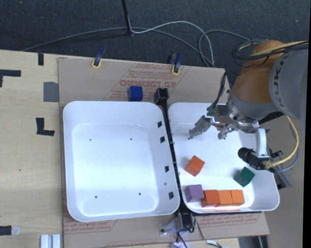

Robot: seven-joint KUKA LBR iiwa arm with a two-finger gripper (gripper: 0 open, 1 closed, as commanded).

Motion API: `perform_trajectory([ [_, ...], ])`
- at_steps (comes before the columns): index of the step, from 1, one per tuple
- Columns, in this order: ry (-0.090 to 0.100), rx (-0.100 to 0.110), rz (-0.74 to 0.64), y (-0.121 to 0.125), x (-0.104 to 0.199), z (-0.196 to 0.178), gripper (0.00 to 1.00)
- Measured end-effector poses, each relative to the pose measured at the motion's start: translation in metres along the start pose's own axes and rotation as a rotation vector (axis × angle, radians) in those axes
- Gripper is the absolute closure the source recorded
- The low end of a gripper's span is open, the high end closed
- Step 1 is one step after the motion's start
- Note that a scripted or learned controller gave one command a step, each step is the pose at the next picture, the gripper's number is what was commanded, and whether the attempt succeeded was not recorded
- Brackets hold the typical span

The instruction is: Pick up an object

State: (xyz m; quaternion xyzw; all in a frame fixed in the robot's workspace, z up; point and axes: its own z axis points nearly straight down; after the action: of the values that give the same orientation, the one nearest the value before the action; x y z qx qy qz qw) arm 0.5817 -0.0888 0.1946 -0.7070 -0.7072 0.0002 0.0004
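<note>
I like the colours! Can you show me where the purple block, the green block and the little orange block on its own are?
purple block [194,192]: camera view, on its top face.
green block [244,176]: camera view, middle of its top.
lone orange block [195,165]: camera view, centre of its upper face.

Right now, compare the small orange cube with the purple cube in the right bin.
The small orange cube sits alone near the bin's middle, turned at an angle; the purple cube lies nearer the bin's front wall, touching the row of orange blocks. Their colours differ. Both are similar-sized blocks resting on the floor of the right white bin.
</note>
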Motion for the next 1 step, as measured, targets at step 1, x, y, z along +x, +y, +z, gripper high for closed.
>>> perform_trajectory([
  [1,0.0,0.007,0.001,-0.0517,-0.0016,0.0772,0.0],
])
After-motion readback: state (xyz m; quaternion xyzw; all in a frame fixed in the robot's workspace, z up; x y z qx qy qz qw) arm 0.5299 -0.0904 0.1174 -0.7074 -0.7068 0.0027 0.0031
